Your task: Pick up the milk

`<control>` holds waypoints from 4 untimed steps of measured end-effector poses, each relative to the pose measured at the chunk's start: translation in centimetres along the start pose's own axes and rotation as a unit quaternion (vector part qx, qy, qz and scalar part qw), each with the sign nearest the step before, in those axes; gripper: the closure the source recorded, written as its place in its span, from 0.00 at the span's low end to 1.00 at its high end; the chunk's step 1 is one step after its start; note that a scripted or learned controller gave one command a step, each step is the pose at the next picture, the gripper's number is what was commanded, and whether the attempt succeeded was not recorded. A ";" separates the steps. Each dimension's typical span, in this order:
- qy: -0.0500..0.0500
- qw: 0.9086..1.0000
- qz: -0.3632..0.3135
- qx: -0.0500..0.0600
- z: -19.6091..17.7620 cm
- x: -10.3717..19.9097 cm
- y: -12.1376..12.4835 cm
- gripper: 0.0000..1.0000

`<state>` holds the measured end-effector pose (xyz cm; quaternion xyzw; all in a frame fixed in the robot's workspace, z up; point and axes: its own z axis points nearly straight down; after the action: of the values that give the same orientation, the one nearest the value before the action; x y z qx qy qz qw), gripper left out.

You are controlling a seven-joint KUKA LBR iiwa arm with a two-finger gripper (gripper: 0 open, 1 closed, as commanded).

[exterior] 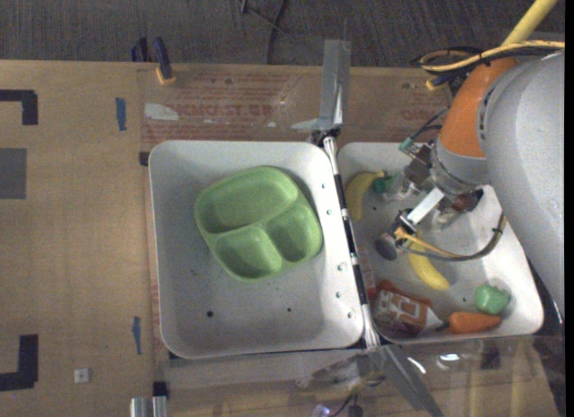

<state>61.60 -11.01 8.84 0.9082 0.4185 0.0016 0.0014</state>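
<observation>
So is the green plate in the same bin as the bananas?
No, the green plate lies in the left bin, while the bananas lie in the right bin.

You see the arm (529, 137) as a thick, rounded body in pale grey with a smooth surface. Above the wrist it carries a bright orange band (466, 119). Below the band the wrist part is grey metal, with small blocks and a white rectangular piece (421, 209). A yellow cable (448, 254) and dark cables hang in a loop near it. More yellow and black cables (466, 56) run along the top of the arm.
</observation>
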 end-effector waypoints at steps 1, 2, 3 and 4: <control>-0.002 0.994 0.105 0.002 -13.4 1.2 4.9 0.00; -0.002 0.992 0.126 0.004 -3.1 -5.2 -3.7 0.00; -0.002 0.950 0.313 0.002 -10.6 -2.1 4.0 0.00; -0.003 0.949 0.315 0.004 -2.0 -10.3 0.7 0.00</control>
<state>55.43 -19.36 10.81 0.9938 0.1111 -0.0022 -0.0017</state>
